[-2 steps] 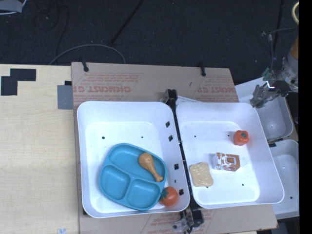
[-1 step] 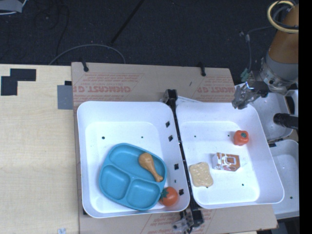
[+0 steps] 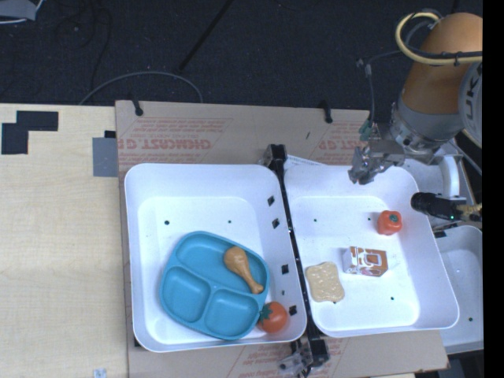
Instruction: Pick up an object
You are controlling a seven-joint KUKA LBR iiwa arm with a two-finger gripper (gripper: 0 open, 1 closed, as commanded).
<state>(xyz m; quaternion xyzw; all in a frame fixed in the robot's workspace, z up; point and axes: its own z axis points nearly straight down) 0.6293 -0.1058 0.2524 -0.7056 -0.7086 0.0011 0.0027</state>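
Observation:
My gripper (image 3: 364,172) hangs over the far edge of the right bin (image 3: 346,317), with nothing seen between its fingers. Below it in that bin lie a small red-orange tomato-like piece (image 3: 388,222), a brown and white carton (image 3: 365,261) and a tan slice of bread (image 3: 324,281). The left bin (image 3: 150,211) holds a blue divided plate (image 3: 197,298) with a toy chicken drumstick (image 3: 243,267) on it. A red tomato (image 3: 273,317) sits beside the plate at the bin's near right corner.
A black divider (image 3: 285,227) runs between the two bins. Brown cardboard (image 3: 205,136) lies under the bins. Cables trail across the dark floor behind. A light wooden bench top (image 3: 55,242) extends to the left.

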